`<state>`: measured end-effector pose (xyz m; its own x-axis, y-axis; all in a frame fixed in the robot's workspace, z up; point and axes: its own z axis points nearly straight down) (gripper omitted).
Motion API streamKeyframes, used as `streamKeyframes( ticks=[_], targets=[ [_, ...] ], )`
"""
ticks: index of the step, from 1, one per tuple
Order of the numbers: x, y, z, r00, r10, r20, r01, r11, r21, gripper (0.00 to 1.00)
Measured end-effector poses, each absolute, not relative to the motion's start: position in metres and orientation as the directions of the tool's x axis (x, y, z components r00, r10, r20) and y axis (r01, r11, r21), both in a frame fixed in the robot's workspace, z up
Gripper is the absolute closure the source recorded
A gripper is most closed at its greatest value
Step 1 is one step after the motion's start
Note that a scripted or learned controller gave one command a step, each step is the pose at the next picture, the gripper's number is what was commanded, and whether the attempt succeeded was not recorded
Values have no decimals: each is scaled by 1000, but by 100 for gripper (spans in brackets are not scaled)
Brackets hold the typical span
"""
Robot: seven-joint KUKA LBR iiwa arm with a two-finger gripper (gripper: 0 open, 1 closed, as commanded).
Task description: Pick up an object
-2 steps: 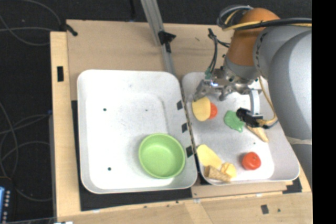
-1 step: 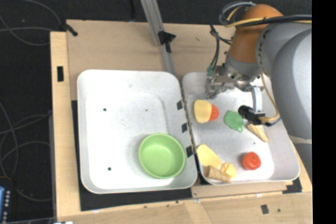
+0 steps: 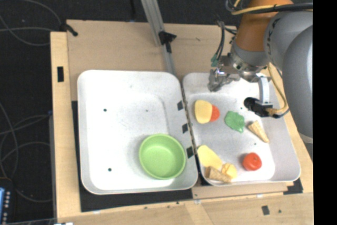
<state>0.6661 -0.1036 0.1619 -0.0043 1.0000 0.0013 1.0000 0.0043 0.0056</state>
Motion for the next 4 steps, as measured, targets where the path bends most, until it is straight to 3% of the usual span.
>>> streamKeyframes(
  ticks=[1, 3, 4],
  targets=[
    [668, -104, 217, -5, 1000, 0, 1000, 5, 7, 100],
    [669, -7, 235, -7, 1000, 2, 1000, 7, 2, 100],
    [660, 49, 242, -8, 1000, 2, 1000, 8, 0, 100]
  ],
)
